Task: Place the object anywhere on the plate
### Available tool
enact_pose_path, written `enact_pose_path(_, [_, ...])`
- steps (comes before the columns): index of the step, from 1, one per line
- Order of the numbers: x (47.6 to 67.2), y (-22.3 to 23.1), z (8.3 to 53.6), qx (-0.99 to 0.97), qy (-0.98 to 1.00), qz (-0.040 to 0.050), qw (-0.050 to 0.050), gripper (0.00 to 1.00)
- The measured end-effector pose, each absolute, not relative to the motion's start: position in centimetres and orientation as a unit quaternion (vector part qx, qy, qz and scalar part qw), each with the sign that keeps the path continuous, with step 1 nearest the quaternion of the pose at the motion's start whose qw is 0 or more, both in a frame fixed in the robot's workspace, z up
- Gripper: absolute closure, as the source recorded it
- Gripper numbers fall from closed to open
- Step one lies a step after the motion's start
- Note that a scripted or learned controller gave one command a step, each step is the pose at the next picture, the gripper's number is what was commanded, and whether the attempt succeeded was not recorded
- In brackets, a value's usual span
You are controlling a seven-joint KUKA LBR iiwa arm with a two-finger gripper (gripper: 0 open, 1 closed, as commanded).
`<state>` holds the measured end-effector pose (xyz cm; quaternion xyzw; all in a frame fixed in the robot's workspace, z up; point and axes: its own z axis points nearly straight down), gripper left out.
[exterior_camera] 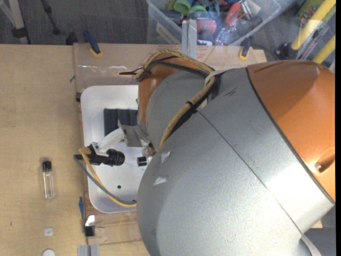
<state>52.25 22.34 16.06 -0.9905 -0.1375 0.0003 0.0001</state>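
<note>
The grey robot arm with its orange band (229,159) takes up most of the view and covers everything to the right of the jaws, so any plate is probably somewhere under it. That is the main risk: a carry toward the plate would be aimed at a target that cannot be checked from here, and the object could be dropped short or land on a rim. The jaws hang low inside the shallow white plastic bin (96,103), and I cannot tell whether they are apart or together, or whether anything sits between them. If they lift with nothing held, the try fails. The clear plastic tub of coloured toys (160,20) stands well beyond the jaws, off the pale wooden worktop (32,100). The likeliest task object, a dark rectangular block (118,119), lies flat in the bin just beside the jaws, on their far side. A flat thing like that could slip from a shallow grip or be pushed against the bin wall. A small clear glass vial with a black cap (48,179) lies on the worktop well left of the jaws. A tiny black piece (141,161) sits just on the near side of them. No brand, label or writing is readable anywhere, and the print on the toys in the tub is too small to make out.
</note>
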Motion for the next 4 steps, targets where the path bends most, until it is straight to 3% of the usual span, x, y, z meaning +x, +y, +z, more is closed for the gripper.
enact_pose_path(1, [47.8, 22.5, 17.0, -0.971, -0.24, 0.0029, 0.0, 1.0])
enact_pose_path(2, [59.6, 17.3, 14.6, -0.982, -0.19, 0.0004, -0.001, 1.0])
enact_pose_path(3, [52.1, 20.1, 8.9, -0.976, -0.219, -0.0029, 0.0, 1.0])
enact_pose_path(4, [47.7, 22.5, 10.4, -0.841, -0.541, 0.003, 0.001, 1.0])
